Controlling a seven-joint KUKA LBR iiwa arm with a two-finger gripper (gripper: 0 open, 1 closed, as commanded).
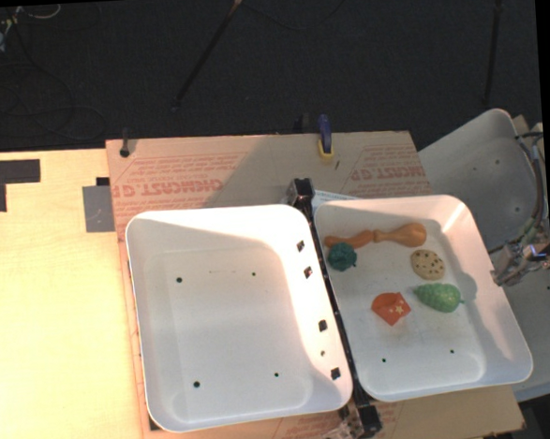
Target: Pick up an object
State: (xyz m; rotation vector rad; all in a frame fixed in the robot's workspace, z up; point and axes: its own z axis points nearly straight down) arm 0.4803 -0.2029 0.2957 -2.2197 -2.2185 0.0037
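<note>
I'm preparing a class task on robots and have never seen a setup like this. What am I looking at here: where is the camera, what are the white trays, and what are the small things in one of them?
The single camera sits above a workbench and looks down at a slant. On a brown cardboard sheet lie two shallow white bins side by side. The left bin and the right bin are joined by black clips along their shared edge. In the right bin are five small objects: a tan wooden pestle-shaped piece, a dark teal lump, a speckled round cookie, a red-orange block and a green leafy-looking toy. At the right edge you see a pale grey part of the machine with cables. Nothing is being held in this picture.
</note>
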